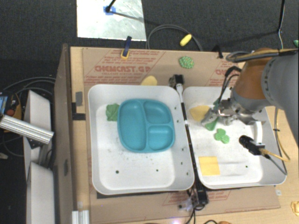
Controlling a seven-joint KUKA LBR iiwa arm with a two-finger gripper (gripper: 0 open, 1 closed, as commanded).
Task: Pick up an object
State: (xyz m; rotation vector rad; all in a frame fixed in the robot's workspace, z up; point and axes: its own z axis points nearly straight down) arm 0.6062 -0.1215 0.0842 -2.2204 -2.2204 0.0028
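The claw (215, 117), whose grip I cannot tell, hangs just beside a flat yellow plastic disc (199, 112) and near a small green leafy toy (221, 136).

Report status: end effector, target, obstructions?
End effector low in right-hand bin. Green toy on floor beside it, grip unconfirmed. Yellow lump and yellow square close by.

The brown sheet (117, 62) under the two bins carries red print. Just beyond the left bin (100, 94), large letters read "CHEMCAST GP". Smaller red lines stand above that word, too small to read. More large red letters show near the sheet's far right corner, partly hidden by the arm (275, 78), and cannot be made out. Red print along the near edge is likewise unreadable.
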